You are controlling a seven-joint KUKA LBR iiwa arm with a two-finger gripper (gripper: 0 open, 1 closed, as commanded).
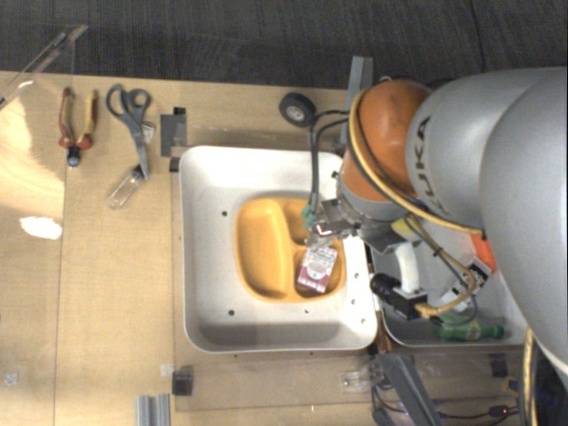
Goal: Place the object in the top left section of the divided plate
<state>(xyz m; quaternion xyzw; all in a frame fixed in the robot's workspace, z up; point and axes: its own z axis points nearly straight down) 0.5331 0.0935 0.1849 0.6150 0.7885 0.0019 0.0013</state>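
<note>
We saw the jaws (318,231) low over the yellow plate (266,247), right above a small purple packet (319,269); we could not tell how they stood or whether they had the packet. Packet lay at the plate's right side, which section unclear. Plate sat in the left bin (209,264). Arm (461,149) covered most of the right bin (444,337). Scissors (133,118) and pliers (76,122) lay on the desk (98,309), well apart, upper left.
</note>
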